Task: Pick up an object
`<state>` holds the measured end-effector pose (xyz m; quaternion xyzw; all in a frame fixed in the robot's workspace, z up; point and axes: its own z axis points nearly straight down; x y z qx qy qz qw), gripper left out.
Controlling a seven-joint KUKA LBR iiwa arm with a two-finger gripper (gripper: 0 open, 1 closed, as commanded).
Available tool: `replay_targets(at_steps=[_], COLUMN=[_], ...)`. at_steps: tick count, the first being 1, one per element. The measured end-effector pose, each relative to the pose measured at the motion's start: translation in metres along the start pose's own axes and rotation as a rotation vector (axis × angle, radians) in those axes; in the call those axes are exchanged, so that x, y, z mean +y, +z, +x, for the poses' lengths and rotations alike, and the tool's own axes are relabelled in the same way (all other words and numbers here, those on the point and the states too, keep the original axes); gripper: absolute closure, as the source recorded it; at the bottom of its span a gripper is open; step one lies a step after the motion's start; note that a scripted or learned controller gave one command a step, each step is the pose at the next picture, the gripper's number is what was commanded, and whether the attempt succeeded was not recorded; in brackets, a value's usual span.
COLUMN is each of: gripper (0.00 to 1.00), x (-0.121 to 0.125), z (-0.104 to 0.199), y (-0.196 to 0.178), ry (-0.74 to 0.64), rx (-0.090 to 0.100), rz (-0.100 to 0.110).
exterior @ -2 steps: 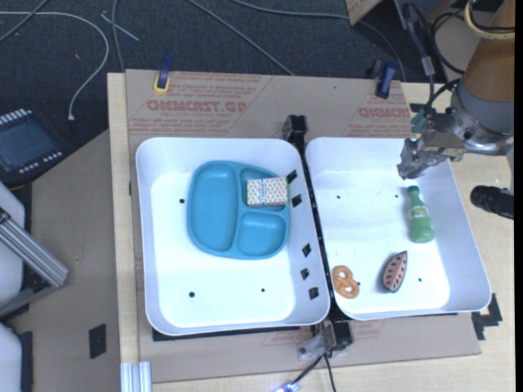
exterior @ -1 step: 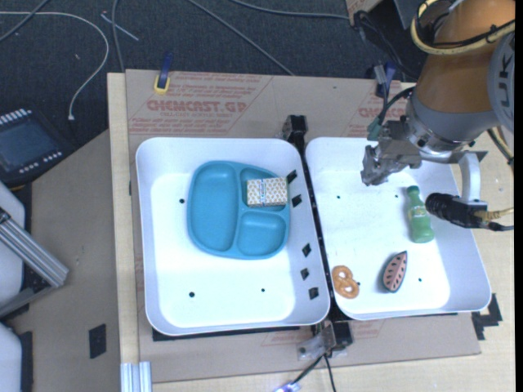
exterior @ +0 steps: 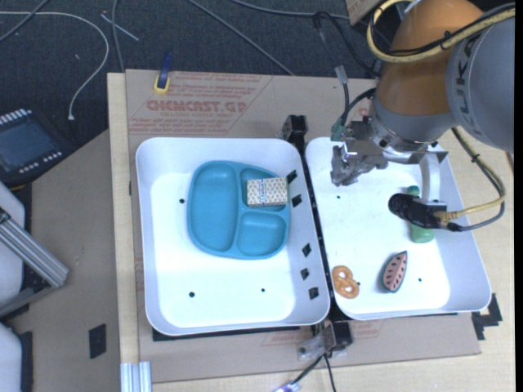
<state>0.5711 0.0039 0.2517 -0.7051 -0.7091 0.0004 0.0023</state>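
My gripper (exterior: 346,170) hangs over the upper left part of the right bin (exterior: 458,292), with nothing seen between its fingers. A pretzel-shaped orange piece (exterior: 345,282) lies at the right bin's lower left. Just right of it rests a brown-red oval object (exterior: 395,271). A green object (exterior: 421,232) sits near the bin's right side, partly hidden by a black part of the arm (exterior: 410,207). In the left bin (exterior: 163,276) a blue divided plate (exterior: 237,209) carries a small patterned block (exterior: 267,191) on its upper right.
The big grey and orange arm (exterior: 433,64) covers the right bin's upper right. A yellow cable (exterior: 478,211) runs along the right side. A black divider with clips (exterior: 304,219) separates the bins. Cables lie on the dark floor beyond the bench.
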Motion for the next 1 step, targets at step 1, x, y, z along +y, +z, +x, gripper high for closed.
replay_targets(at_steps=[1], gripper=[1.00], x=[-0.0026], z=[0.0543], y=[0.0011], ry=[-0.001], rx=[0.000], rz=[-0.001])
